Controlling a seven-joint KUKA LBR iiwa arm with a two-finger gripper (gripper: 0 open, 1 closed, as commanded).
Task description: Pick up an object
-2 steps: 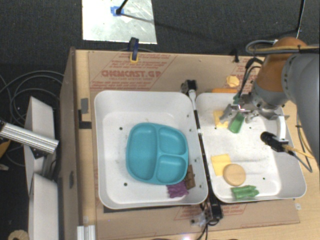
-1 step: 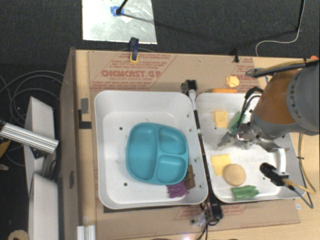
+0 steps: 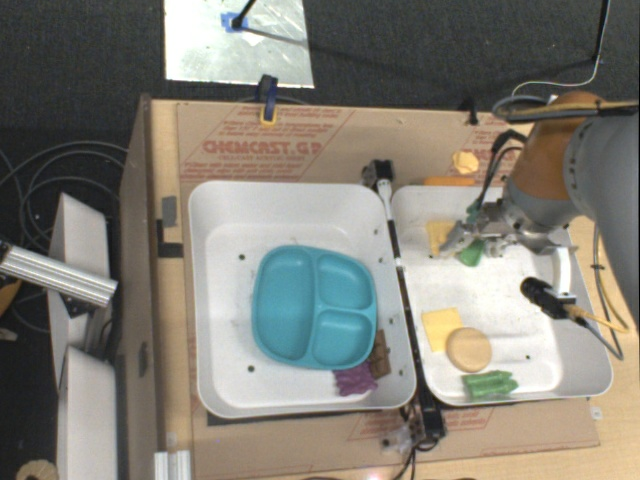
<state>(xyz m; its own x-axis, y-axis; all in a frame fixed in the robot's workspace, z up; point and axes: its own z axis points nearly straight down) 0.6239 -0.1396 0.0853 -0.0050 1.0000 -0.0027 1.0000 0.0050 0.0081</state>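
In the right bin (image 3: 505, 293) we see a small green piece (image 3: 469, 256) near the far wall. A yellow block (image 3: 439, 235) sits just beside it, on the side toward the other bin. Nearer the front lie a flat yellow square (image 3: 441, 326) and a round tan disc (image 3: 468, 349) touching its corner. A green leafy piece (image 3: 489, 384) rests against the front wall. In the left bin (image 3: 222, 268) a teal divided plate (image 3: 313, 306) lies flat with its three compartments facing up. We find a purple scrap (image 3: 352, 379) and a brown scrap (image 3: 381, 356) at its front right edge.
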